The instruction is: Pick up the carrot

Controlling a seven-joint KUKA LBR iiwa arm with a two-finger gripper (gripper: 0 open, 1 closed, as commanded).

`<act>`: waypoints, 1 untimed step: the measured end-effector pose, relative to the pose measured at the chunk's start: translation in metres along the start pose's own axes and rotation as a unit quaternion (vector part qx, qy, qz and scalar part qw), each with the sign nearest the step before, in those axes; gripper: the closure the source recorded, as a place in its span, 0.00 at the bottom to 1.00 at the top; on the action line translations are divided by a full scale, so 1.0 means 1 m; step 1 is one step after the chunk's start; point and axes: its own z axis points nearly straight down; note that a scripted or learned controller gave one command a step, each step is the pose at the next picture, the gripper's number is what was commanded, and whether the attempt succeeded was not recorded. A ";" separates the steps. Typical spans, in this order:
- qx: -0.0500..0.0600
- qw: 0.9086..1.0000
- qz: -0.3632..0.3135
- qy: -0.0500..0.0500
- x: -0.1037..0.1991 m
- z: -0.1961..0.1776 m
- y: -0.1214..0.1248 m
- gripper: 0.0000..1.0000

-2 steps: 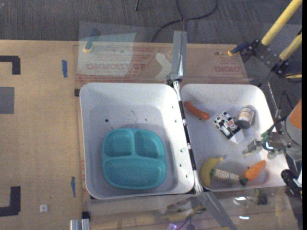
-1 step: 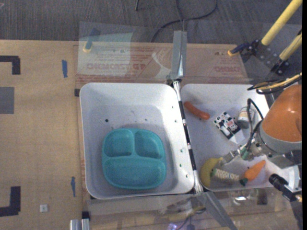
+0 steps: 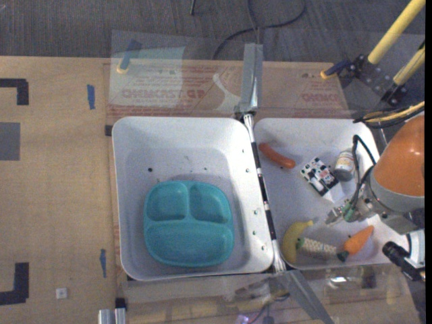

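The carrot [image 3: 358, 240] is a small orange piece with a darker tip. It lies tilted near the front right corner of the right bin [image 3: 304, 130]. My gripper [image 3: 343, 213] hangs below the grey wrist and orange band [image 3: 405, 162], a little up and left of the carrot in the view. Nothing shows between the gripper and the carrot, and they look apart.
In the right bin lie a red-orange sausage [image 3: 277, 155], a black-and-white patterned box [image 3: 318, 175], a small can [image 3: 344, 163], a yellow fruit [image 3: 293, 240] and a speckled cylinder [image 3: 317, 248] just left of the carrot. The left bin [image 3: 135, 140] holds a teal divided plate [image 3: 188, 223].
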 end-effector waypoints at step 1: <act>0.006 0.999 -0.032 0.006 0.080 -0.086 0.025 1.00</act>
